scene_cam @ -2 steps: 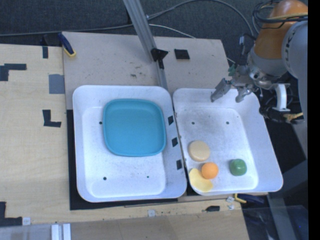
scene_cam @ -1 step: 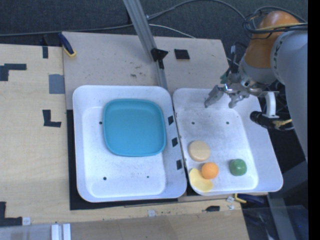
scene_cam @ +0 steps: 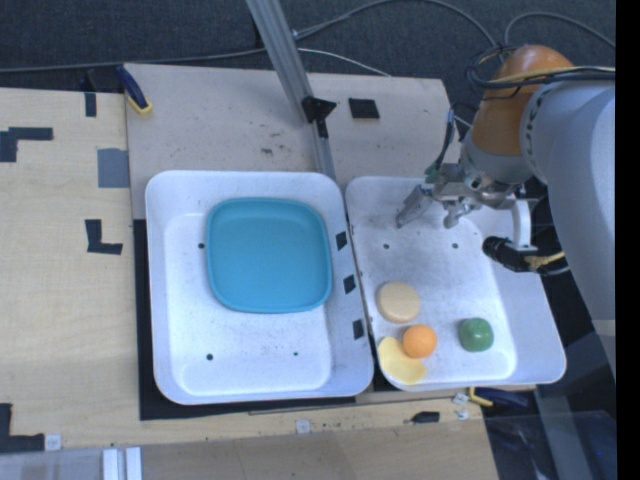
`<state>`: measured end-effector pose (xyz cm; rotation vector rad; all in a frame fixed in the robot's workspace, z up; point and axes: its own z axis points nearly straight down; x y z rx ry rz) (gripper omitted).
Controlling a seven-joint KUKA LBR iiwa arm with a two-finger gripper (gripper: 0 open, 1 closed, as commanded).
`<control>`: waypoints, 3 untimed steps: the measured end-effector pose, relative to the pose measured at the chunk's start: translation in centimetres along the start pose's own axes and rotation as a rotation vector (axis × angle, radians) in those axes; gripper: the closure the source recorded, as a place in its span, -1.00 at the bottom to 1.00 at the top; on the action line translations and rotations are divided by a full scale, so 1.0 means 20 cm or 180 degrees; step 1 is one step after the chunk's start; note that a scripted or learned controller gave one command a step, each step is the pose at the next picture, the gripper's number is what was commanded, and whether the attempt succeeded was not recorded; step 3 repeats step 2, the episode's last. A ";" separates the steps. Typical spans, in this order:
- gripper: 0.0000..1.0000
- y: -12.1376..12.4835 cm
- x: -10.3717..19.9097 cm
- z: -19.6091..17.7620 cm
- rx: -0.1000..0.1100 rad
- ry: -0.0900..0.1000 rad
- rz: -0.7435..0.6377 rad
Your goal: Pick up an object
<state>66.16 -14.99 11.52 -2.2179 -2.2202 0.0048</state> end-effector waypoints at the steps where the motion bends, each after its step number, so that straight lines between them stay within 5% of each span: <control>1: 1.00 0.01 0.00 -0.06 -0.0012 -0.0003 -0.0002; 2: 1.00 0.05 0.02 -0.34 -0.0029 -0.0003 -0.0001; 3: 1.00 0.05 0.02 -0.34 -0.0029 -0.0003 -0.0001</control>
